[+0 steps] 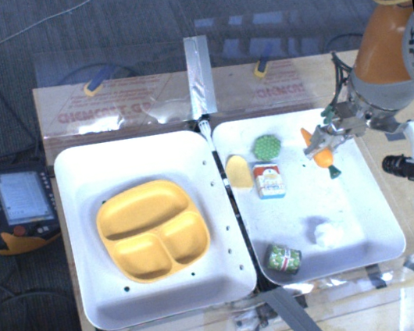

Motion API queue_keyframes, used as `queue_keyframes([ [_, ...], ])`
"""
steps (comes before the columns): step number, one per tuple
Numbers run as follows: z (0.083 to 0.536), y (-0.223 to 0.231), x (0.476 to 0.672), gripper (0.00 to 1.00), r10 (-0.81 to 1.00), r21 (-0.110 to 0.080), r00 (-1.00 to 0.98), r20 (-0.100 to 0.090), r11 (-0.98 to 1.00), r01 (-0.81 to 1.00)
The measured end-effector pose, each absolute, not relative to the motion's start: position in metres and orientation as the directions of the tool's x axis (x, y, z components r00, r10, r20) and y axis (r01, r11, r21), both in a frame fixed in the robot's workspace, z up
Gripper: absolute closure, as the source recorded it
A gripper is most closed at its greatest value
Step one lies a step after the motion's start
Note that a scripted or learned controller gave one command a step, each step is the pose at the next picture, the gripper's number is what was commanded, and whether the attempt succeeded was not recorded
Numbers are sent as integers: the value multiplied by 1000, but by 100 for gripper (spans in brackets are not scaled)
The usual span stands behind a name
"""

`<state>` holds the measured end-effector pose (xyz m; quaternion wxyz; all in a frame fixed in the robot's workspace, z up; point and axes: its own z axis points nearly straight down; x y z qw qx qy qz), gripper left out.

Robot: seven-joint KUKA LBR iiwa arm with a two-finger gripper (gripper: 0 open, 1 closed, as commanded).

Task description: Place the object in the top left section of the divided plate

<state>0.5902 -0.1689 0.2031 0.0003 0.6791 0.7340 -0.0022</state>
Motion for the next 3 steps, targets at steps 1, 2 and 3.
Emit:
queue_keyframes([
  [1,203,-169,590,0,997,-2,-77,-4,77,997],
  [2,184,-121,593,0,927,-1,-376,-1,376,927],
  [3,187,-55,597,0,672,1,-740,0,740,672],
])
